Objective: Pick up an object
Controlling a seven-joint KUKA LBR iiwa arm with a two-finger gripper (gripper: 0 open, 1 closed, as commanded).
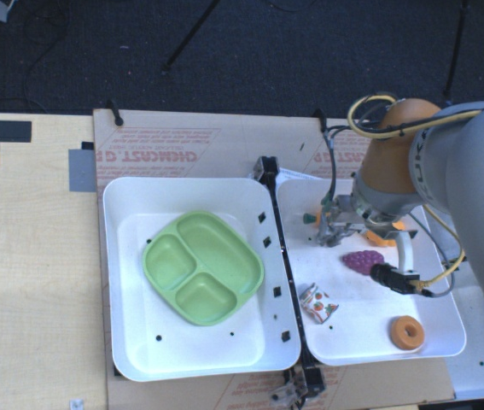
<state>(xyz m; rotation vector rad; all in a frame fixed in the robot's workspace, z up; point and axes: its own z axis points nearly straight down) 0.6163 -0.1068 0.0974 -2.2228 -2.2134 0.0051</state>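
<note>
The brown cardboard sheet under the two bins has red letters on it. They are upside down from here. At the top, above the left bin, the big word seems to read "CHEMCRAFT", but it is faint and I am not sure of every letter. A smaller red line runs under it, too small to read. More red print shows on the cardboard at the bottom edge, also too small to read. The small packet has pictures, but no words can be read.
</note>
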